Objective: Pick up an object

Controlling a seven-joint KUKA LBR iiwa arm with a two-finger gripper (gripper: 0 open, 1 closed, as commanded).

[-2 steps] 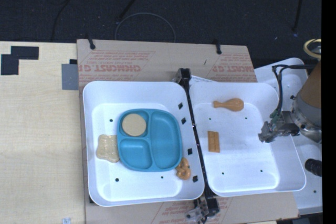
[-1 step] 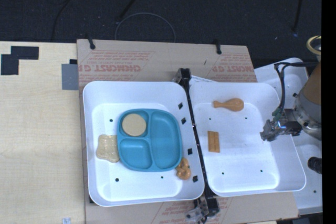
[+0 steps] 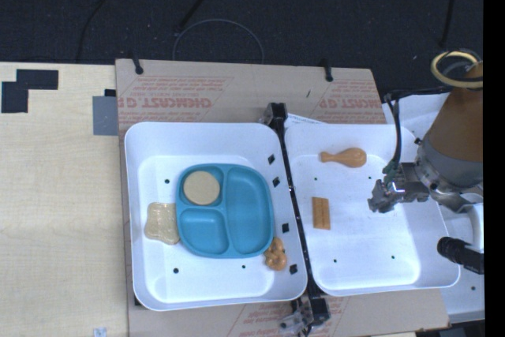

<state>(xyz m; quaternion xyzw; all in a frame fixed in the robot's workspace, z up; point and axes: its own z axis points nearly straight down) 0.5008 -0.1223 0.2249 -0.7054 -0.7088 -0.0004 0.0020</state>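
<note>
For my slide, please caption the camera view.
Gripper above right bin, near brown block and drumstick; blue tray left.

Arm (image 3: 461, 130) cut off at right edge, pincer (image 3: 382, 196) fingers too small to read

The table (image 3: 55, 209) has a pale wood-grain top, bare along its left side except for dark markers near the far left edge. A printed cardboard sheet (image 3: 237, 95) lies flat across its middle and right part. Two shallow white bins rest on the cardboard, touching side by side: the left bin (image 3: 150, 146) and the right bin (image 3: 371, 268).
</note>
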